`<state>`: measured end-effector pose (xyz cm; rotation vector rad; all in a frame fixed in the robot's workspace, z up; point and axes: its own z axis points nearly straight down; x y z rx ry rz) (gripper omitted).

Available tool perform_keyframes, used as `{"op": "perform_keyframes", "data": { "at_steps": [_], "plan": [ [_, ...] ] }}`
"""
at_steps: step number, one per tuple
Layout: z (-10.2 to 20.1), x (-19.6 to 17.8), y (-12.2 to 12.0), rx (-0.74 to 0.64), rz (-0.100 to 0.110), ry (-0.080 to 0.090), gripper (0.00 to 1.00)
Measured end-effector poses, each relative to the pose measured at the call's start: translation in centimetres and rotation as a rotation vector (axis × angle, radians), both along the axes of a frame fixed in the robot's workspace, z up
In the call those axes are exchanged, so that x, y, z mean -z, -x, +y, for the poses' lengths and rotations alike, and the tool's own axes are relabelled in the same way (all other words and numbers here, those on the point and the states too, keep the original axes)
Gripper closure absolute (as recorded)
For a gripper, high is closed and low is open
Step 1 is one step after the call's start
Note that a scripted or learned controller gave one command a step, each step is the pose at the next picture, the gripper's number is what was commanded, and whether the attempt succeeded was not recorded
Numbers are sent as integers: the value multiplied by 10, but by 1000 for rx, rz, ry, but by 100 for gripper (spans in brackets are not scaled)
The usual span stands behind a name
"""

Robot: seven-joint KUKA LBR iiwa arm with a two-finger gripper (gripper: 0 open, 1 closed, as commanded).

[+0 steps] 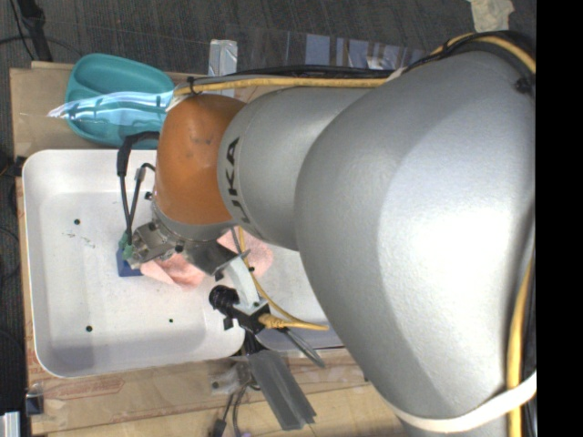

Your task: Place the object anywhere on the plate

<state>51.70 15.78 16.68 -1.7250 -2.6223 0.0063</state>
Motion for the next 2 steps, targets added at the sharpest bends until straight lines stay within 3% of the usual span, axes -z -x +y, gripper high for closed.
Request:
{"op": "perform_keyframes", "data": {
  "at_steps": [1,2],
  "plan": [
    [-73,-25,-59,-246,-5,-1,100],
    [-8,73,-61,101,-15,1,100]
  ]
}}
